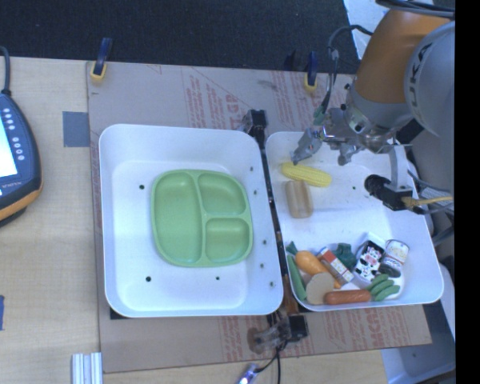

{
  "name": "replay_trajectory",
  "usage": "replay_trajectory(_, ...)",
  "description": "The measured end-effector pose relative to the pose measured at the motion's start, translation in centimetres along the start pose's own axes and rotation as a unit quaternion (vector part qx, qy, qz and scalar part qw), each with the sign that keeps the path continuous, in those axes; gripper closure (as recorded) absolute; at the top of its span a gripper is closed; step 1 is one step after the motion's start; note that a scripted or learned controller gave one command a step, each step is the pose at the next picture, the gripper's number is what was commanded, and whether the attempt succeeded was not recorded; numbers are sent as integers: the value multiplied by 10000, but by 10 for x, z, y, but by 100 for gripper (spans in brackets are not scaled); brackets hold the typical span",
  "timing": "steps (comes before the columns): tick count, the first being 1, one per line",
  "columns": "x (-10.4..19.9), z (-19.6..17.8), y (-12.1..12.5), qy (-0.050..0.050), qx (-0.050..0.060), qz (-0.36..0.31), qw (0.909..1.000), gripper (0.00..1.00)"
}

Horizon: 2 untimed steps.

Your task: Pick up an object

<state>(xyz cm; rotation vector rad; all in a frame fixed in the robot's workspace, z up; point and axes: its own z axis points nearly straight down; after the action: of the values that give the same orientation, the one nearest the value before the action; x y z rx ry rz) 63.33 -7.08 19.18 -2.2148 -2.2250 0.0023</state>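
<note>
My gripper hangs over the far end of the right bin, open, with nothing between its fingers. Just in front of it a yellow corn cob lies on the bin floor, apart from the fingertips. A tan cylinder rests right beside the corn, toward the near side. At the bin's near end is a heap of small toys: an orange carrot, a red sausage, a black-and-white cow figure and a small can.
The left bin holds a green divided plate. A teach pendant lies on the bench at far left. Clamps pin the cardboard sheet at the back. The arm's orange band rises at the right.
</note>
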Motion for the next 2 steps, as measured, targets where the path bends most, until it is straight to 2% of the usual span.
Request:
replay_trajectory(1,-22,78,22,-5,19,7,10000,0)
replay_trajectory(2,-21,100,18,-5,15,6,10000,0)
